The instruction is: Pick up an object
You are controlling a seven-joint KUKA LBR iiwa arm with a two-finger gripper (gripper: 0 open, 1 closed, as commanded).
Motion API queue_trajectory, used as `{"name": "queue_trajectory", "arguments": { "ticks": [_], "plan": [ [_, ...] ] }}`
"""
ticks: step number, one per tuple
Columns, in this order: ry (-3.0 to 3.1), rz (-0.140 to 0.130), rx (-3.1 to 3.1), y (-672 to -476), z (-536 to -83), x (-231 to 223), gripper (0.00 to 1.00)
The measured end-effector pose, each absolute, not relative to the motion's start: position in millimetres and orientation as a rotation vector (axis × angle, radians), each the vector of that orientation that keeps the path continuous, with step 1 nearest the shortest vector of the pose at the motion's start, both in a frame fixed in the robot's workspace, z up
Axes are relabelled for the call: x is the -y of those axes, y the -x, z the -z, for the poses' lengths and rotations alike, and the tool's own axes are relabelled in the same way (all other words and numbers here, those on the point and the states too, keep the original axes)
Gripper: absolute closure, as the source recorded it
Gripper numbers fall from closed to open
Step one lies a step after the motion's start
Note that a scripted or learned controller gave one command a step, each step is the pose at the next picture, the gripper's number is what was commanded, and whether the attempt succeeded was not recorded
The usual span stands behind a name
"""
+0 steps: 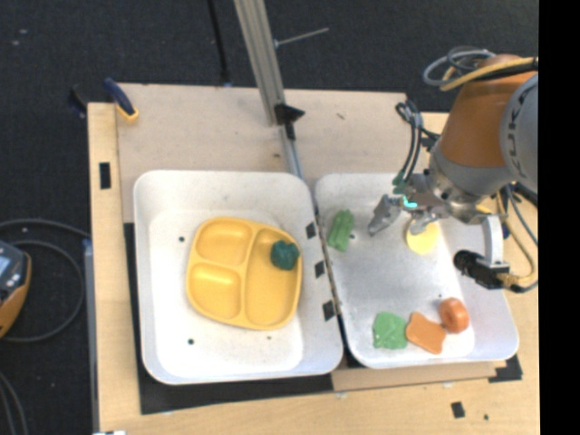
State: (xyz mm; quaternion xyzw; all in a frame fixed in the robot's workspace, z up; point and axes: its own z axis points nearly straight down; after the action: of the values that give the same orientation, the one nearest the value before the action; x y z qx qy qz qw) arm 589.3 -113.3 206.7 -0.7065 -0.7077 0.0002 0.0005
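Centrally, glossy yellow compartmented tray [243, 273]

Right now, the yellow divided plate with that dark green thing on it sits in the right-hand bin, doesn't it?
Not quite: the yellow divided plate with the dark green thing on it sits in the left bin, as the camera view shows. The right bin holds the other pieces.

Grey arm w/ orange band, reaching in from right, wrist angled down-left.
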Motion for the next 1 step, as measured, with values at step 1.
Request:
{"name": "queue_trajectory", "arguments": {
  "ticks": [1],
  "plan": [
    [2.219,0.001,2.224,-589.7,-207.4,113.4,0.0]
  ]
}}
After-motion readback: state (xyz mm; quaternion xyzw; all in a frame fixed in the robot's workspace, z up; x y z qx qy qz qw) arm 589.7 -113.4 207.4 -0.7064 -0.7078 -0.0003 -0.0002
